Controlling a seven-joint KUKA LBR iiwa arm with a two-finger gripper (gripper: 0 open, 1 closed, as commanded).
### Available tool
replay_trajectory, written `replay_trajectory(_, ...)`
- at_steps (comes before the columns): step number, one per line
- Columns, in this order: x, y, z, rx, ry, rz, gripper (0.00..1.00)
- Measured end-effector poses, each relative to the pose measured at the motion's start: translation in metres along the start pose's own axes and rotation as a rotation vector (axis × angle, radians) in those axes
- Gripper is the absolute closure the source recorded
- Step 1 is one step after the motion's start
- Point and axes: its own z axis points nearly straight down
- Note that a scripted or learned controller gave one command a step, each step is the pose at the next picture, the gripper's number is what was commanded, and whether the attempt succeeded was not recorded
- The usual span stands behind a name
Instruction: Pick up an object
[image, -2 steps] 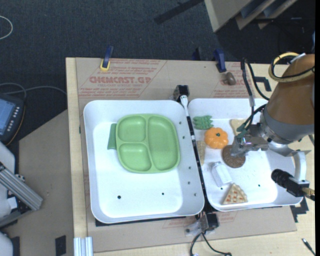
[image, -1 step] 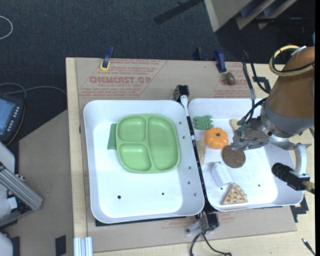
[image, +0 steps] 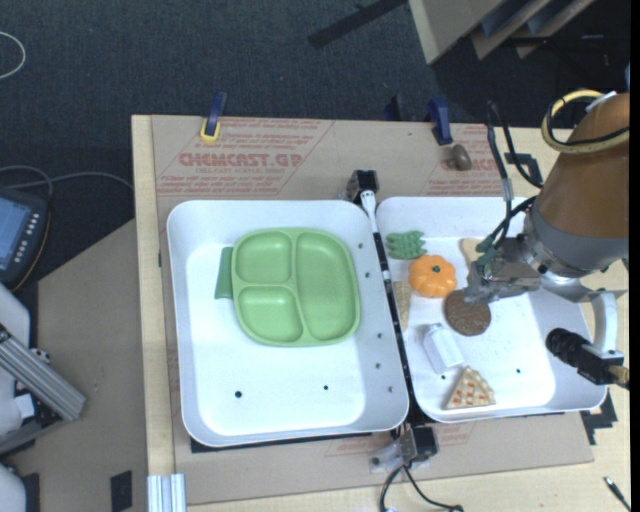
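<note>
My gripper (image: 480, 288) hung over a round, brown, speckled cookie (image: 467, 316) beside an orange pumpkin (image: 433, 276). Jaw state: I could not tell. The desk (image: 250, 150) board read "CHEMCAST".

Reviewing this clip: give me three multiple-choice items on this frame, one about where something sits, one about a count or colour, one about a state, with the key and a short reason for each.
1. Where is the green divided plate?
A. left bin
B. right bin
C. on the cardboard outside the bins

2. How many compartments does that plate have?
A. two
B. three
C. five

3. How does the gripper stand relative to the brown round cookie?
A. directly over it, low in the right bin
B. raised above the left bin
C. off the bench

Key: 1 A, the plate lies on the left bin's floor. 2 B, one long section and two smaller ones. 3 A, the gripper hangs right above the cookie, beside the small orange pumpkin.
</note>
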Motion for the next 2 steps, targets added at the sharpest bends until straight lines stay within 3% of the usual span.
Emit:
replay_trajectory(1, -0.002, -0.008, 0.019, 0.007, 0.001, 0.002, 1.00)
replay_trajectory(2, -0.003, -0.002, -0.002, -0.001, -0.001, 0.001, 1.00)
